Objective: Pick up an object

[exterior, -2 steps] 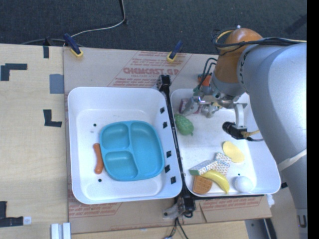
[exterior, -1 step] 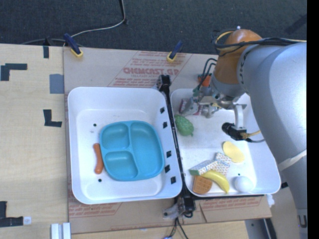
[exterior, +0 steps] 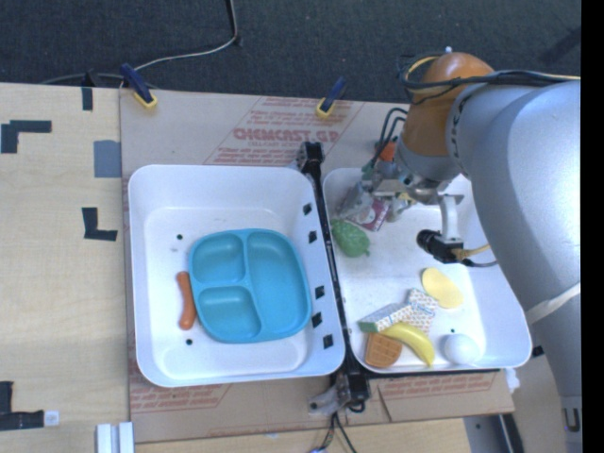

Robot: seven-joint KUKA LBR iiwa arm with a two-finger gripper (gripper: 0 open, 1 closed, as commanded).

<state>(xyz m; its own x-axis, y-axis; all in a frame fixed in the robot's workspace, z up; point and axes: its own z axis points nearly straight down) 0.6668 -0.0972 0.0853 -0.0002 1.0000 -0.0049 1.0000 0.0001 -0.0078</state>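
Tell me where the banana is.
The banana lies in the right bin, near its front edge, between the brown waffle-like piece and the white egg.

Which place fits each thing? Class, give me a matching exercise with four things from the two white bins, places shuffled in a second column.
Things:
1. blue divided plastic tray
2. orange toy sausage
3. green leafy toy vegetable
4. yellow toy banana

Places:
A. right bin, near the front edge
B. left bin, middle
C. right bin, below the tool
D. left bin, left of the tray

Pairs: 1-B, 2-D, 3-C, 4-A
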